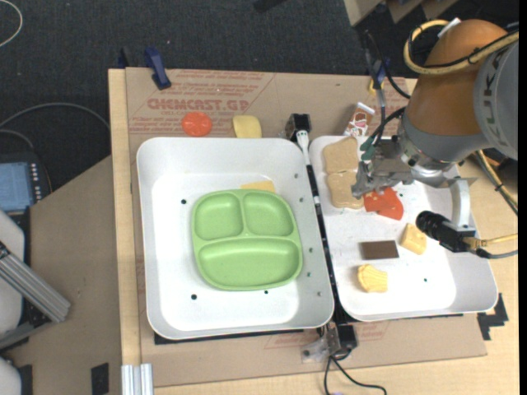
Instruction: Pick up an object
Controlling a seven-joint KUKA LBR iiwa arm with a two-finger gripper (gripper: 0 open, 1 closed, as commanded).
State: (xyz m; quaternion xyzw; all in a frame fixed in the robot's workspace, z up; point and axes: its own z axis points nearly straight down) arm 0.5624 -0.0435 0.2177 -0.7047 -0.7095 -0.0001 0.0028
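Red wedge (384, 203) lay just under the gripper (372, 183) (jaw state indiscernible), evidently lined up as the pick target.

In the right bin (461, 290) lay a red piece (385, 203), a flat brown block (379, 250), a yellow wedge (413, 239), a bumpy yellow piece (372, 279) and two tan slices (339, 174), the slices touching each other.

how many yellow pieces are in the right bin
2: a yellow wedge toward the right bin's right side, and a ridged yellow piece near its front edge. The arm covers the bin's back part, so more may be hidden.
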